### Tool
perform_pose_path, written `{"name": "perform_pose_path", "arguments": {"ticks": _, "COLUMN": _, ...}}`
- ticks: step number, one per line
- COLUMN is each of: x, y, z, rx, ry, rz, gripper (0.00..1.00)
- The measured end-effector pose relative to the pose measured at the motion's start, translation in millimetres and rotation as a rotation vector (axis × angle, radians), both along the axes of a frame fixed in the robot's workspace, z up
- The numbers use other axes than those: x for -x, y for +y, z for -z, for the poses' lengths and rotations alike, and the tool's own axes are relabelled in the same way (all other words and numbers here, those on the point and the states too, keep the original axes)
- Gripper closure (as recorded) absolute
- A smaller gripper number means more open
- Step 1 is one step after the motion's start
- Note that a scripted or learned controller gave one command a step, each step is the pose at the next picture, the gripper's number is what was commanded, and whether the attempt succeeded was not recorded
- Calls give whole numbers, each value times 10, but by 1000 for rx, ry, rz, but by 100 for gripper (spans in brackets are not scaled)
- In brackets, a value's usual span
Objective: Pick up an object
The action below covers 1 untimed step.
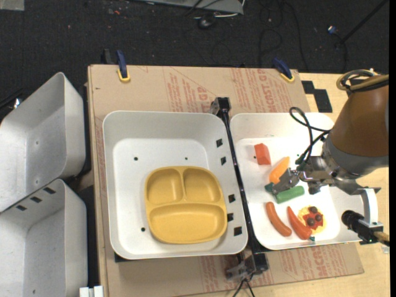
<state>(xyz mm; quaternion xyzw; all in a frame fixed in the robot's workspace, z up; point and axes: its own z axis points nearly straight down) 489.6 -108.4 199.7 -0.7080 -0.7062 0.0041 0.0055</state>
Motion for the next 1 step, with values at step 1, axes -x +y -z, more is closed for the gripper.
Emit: {"name": "perform_pose_path", "arguments": {"ticks": 1, "x": -28, "y": 2, "z": -58, "rx": 2, "ry": -12, "rz": -3, "gripper": 0}}
